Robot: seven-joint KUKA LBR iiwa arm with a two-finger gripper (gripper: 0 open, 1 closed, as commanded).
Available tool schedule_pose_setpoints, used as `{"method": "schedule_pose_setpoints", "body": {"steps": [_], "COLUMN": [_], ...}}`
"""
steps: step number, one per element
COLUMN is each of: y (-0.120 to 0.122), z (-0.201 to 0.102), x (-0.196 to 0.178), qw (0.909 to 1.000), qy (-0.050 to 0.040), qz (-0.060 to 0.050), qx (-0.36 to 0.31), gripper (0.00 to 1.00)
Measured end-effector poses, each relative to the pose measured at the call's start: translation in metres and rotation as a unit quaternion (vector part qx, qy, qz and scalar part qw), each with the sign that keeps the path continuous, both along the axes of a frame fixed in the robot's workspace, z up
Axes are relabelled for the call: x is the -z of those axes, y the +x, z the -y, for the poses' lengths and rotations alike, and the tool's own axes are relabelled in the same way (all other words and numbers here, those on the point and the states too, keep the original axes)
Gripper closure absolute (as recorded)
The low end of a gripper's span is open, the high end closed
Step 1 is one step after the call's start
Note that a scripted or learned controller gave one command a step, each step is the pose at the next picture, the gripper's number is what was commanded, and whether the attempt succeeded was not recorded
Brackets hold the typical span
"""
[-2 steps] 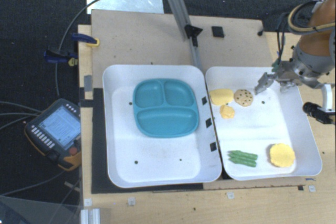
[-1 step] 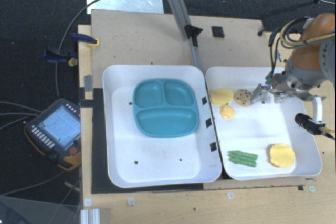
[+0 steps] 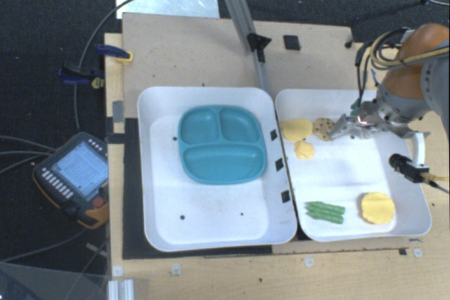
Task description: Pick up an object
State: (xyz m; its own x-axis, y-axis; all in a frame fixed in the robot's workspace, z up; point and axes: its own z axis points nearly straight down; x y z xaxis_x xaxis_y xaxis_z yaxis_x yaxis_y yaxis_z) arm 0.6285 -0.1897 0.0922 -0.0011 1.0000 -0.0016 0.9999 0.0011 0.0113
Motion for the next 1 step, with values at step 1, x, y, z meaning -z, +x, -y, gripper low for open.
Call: {"method": "schedule_pose_setpoints", "body": {"steps": [1], "y": [0.0033], "z": [-0.0007], "x": [-0.0141], "qw": [1.0], "qy": [-0.0009], "qz": [0.006], "qx": [-0.001], "gripper": [1.0]}}
